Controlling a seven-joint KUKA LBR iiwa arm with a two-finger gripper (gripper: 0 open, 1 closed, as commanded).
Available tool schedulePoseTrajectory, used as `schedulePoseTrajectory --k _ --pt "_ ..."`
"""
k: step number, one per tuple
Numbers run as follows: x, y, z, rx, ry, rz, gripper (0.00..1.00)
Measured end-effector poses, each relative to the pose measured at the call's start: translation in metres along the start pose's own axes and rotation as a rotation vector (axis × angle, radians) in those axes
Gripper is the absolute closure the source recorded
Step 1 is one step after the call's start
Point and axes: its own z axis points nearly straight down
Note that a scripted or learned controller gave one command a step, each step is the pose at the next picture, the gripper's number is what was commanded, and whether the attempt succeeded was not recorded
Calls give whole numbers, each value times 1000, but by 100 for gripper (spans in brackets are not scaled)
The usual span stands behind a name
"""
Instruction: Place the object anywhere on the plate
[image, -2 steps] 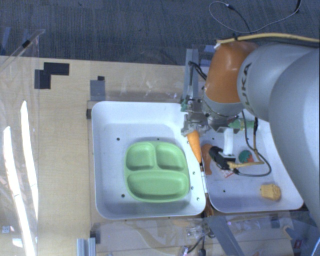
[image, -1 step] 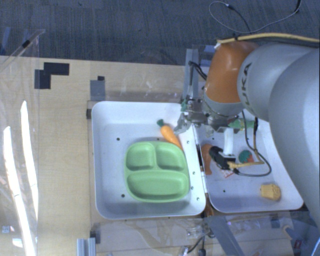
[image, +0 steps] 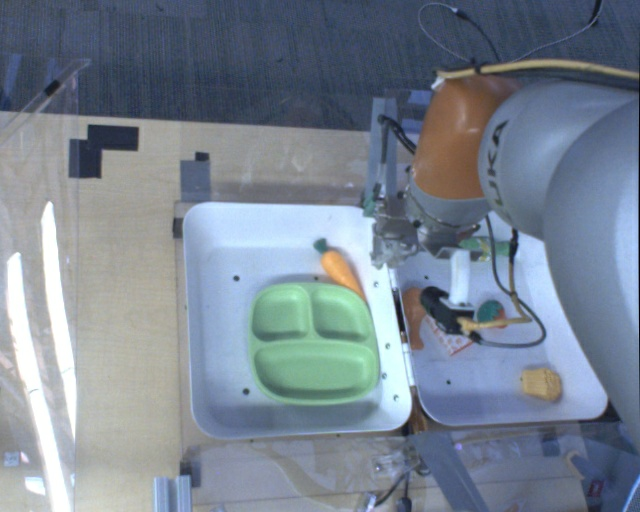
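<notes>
Wooden bench (image: 120, 330), arm (image: 520, 130) bent over bins' seam, hand (image: 388, 250) perhaps near carrot (image: 341, 270)

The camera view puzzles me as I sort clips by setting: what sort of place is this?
Probably a robot lab test bench, not a kitchen: two shallow white plastic bins on a wooden bench, a green divided plastic plate with a toy orange carrot, and a grey robot arm.

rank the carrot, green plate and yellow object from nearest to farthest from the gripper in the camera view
From the gripper:
1. carrot, just to its left in the left bin
2. green plate, lower left, same bin
3. yellow object, lower right, in the right bin
</notes>
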Motion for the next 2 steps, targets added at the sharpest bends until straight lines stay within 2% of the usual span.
schedulePoseTrajectory --k 1,2 --pt "54 -83 -20 6 -3 212 100" --pt "123 -117 16 8 -4 181 100"
